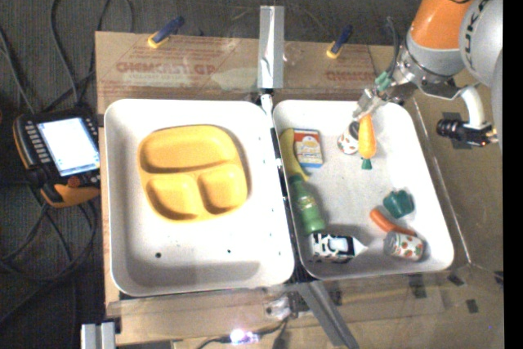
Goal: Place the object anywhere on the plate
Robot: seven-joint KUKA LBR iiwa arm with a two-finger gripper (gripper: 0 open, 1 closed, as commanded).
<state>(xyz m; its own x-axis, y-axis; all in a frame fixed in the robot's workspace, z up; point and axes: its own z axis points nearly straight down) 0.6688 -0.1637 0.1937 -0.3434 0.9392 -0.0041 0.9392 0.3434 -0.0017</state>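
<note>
A yellow plate (192,172) with three compartments lies in the left white bin (122,200). My gripper (363,112) hangs over the far part of the right bin (429,176), reaching in from the upper right. An orange toy carrot (367,136) with a green end pointing toward the near side hangs straight below the fingertips, its upper end pinched between them. The gripper is well to the right of the plate, across the wall between the bins.
The right bin also holds a small white piece (349,145) beside the carrot, a red-and-white box (308,149), a yellow stick (290,151), a green bottle (309,208), a black-and-white item (331,245), a teal piece (399,203) and a patterned can (403,246). A handheld pendant (61,151) lies left of the bins.
</note>
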